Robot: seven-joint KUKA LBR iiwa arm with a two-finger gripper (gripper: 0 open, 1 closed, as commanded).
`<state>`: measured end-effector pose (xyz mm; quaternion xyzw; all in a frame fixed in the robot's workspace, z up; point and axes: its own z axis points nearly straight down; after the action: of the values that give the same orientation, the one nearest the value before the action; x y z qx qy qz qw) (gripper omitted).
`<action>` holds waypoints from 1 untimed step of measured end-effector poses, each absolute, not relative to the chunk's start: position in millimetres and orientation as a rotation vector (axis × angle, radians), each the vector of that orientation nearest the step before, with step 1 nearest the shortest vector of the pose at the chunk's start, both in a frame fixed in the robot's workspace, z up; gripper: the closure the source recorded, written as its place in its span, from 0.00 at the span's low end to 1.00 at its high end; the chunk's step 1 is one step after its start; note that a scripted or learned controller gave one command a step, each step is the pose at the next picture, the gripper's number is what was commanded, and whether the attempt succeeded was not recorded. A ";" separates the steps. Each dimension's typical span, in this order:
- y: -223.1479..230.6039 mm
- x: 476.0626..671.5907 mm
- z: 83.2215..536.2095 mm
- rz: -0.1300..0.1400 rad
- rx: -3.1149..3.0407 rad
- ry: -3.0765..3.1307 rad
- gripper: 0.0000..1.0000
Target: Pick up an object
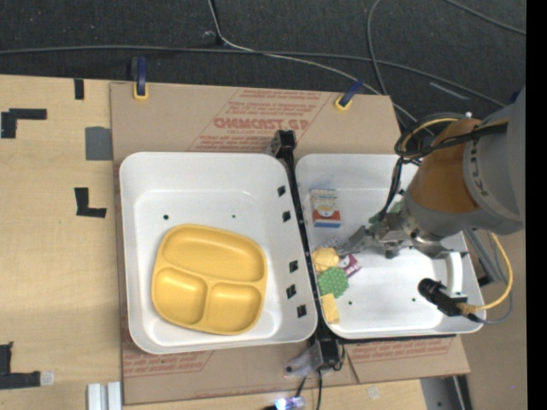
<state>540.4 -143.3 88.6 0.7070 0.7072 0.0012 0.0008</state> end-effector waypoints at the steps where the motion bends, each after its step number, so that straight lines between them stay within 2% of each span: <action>1: -139.9 543.8 102.6 0.018 2.216 2.223 1.00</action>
<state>543.8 -139.9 102.6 0.7059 0.7083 0.0057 0.0014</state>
